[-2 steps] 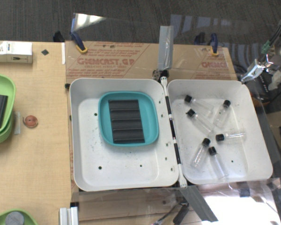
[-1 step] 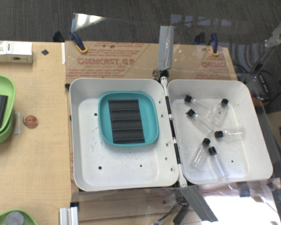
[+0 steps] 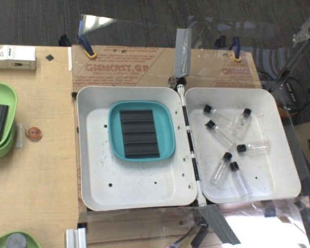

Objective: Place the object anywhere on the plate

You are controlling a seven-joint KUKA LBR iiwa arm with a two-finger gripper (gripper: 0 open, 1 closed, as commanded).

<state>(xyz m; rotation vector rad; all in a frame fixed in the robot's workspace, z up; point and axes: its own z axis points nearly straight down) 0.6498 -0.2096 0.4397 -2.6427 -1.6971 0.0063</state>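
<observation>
Clear black-capped vials (image 3: 228,138), square teal plate (image 3: 142,130), ribbed black insert (image 3: 139,133)

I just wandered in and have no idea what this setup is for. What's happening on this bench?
Two shallow white bins sit side by side. The left bin holds a teal plate with a dark ribbed insert on it. The right bin holds several small clear vials with black caps, scattered and lying on their sides. The job is to put one of those on the plate, but none is there yet; all are in the right bin.
</observation>
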